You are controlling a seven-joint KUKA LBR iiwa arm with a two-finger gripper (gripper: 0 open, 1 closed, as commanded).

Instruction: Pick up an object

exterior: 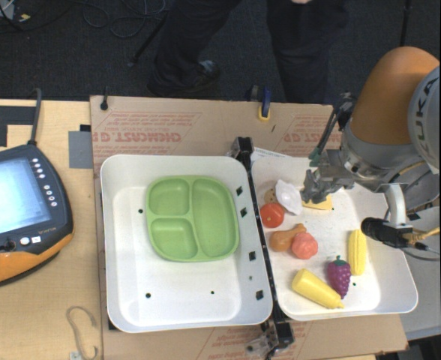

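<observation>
Hovering low over the right bin [400,295], claw [316,193] above a yellow wedge [322,202] near the bin's far edge; open or closed, cannot tell. Just left of the wedge, a white piece [288,196]. Nearer the bin's middle: red tomato [271,215], orange piece [283,238], pink fruit [304,245]. Toward the bin's front: purple grapes [339,274], yellow banana [358,251], yellow block [316,289].
</observation>
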